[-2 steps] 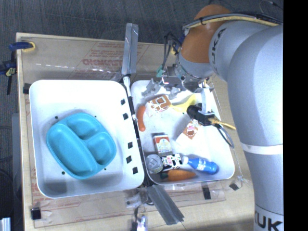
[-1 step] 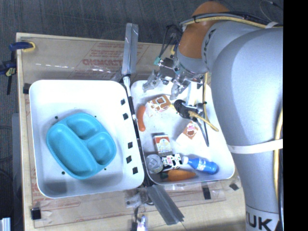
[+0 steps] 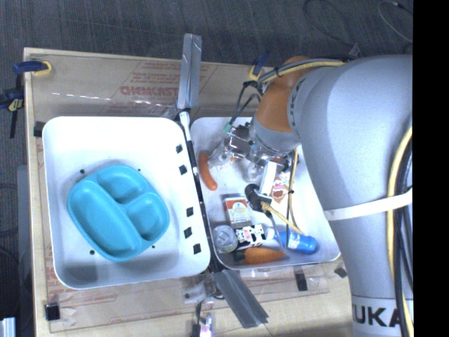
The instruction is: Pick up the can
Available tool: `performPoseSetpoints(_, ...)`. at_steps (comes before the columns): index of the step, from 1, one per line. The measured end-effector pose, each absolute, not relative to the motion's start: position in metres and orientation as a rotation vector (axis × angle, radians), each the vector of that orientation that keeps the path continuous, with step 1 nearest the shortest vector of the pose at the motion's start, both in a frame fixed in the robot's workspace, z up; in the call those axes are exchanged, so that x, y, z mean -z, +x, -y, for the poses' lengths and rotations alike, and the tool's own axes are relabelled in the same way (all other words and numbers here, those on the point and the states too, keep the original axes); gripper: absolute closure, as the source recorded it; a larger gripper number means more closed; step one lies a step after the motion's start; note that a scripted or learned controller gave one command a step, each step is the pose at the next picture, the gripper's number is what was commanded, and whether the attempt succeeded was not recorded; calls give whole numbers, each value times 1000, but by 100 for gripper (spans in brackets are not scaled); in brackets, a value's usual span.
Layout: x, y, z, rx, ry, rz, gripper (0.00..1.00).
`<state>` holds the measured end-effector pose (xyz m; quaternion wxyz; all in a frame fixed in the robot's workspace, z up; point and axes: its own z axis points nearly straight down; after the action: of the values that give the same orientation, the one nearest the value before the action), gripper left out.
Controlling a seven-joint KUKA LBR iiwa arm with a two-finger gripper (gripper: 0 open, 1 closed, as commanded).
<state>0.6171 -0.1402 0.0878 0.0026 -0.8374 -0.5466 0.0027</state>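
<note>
The can [image 3: 225, 239] stands upright near the front left corner of the right bin [image 3: 320, 220], its silver top facing up. My gripper [image 3: 237, 148] hangs low over the back part of that bin, under the orange wrist band. It is well behind the can, with a small red box [image 3: 237, 209] lying between them. Nothing shows in its grasp.
The right bin also holds an orange sausage [image 3: 208, 171] by its left wall, a carrot [image 3: 260, 255] and a blue bottle [image 3: 299, 243] at the front, and a white packet [image 3: 278, 185]. A blue divided plate [image 3: 118, 210] lies in the left bin [image 3: 63, 139].
</note>
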Motion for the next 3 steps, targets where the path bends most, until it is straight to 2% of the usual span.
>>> performPoseSetpoints(1, -94, 617, 140, -16, -2619, 1719, 100)
performPoseSetpoints(2, -180, 658, 180, -7, -2800, 1416, 100)
performPoseSetpoints(3, -180, 658, 180, -7, -2800, 1415, 0)
